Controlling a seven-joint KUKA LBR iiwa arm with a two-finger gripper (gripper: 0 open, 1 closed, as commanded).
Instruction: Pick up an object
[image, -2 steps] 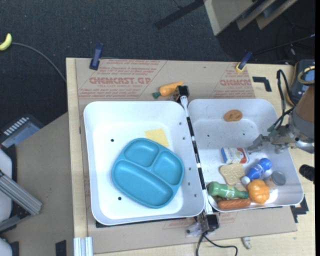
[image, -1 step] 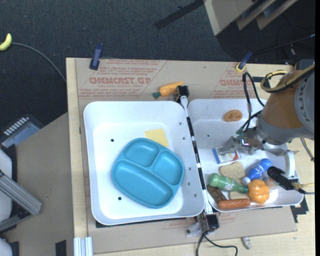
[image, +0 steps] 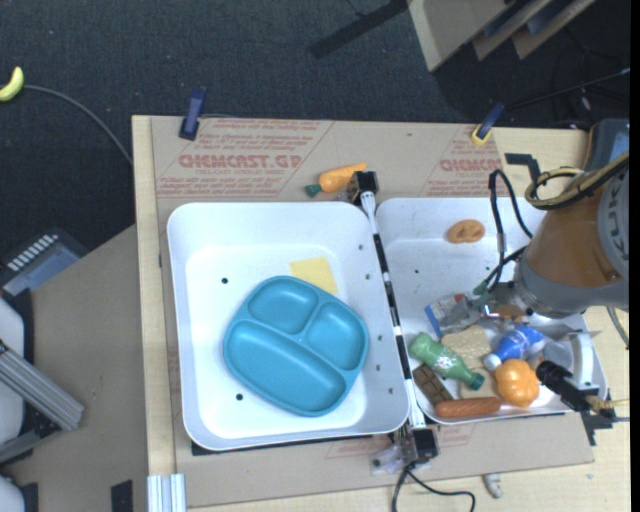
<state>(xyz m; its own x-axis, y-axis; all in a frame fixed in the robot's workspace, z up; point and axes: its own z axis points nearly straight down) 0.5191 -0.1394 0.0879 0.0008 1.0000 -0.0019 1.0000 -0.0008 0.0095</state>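
The right bin (image: 420, 225) holds a pile at its near end: a green bottle (image: 443, 359), an orange ball (image: 517, 382), a reddish sausage (image: 466, 407), a blue and white item (image: 514, 343), a brown chocolate bar (image: 429, 384), a tan cracker (image: 466, 344) and a grey-blue packet (image: 449, 313). A brown cookie (image: 465, 232) lies alone at the bin's far end. My gripper (image: 496, 306) is low over the pile, right by the packet and the blue item, under the orange-banded wrist (image: 565, 250), which hides it from above.
The left bin (image: 190, 300) carries a blue divided plate (image: 294, 343) and a yellow cheese slice (image: 315, 271). An orange clip (image: 340, 179) sits on the cardboard behind the bins. Black cables (image: 510, 200) hang over the right bin's far right corner.
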